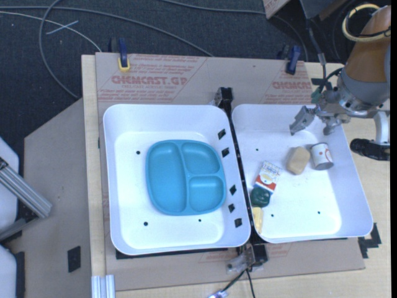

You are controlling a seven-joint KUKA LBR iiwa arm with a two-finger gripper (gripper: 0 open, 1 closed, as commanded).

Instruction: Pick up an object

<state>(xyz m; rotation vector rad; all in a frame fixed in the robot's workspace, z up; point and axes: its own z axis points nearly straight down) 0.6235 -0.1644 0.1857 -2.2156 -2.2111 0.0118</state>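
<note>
1. Nearest the camera, at the front edge of the tabletop, a black clamp fitting sits at the seam where the two white bins meet.
2. Left bin: holds a blue divided plate with three compartments, lying flat near the bin's middle, slightly turned.
3. Right bin: several small things, grouped toward the left and centre.
4. Yellow piece, against the bin's left wall at the near side, close to the divider.
5. Dark green round item, just beyond the yellow piece; touching or nearly so, hard to tell.
6. Small carton, white with red and orange print, lying tilted, its near end against the green item.
7. Tan block, like a sponge or bread piece, just right of the carton, apart from it.
8. White cup on its side, dark mouth facing right, just beside the tan block.
9. Gripper hangs over the far part of the right bin, beyond the tan block and cup. Its fingers stand apart, with nothing between them.
10. Arm comes in from the right, orange band above grey wrist.
11. Two blue-handled clamps pin the board's far edge.
</note>
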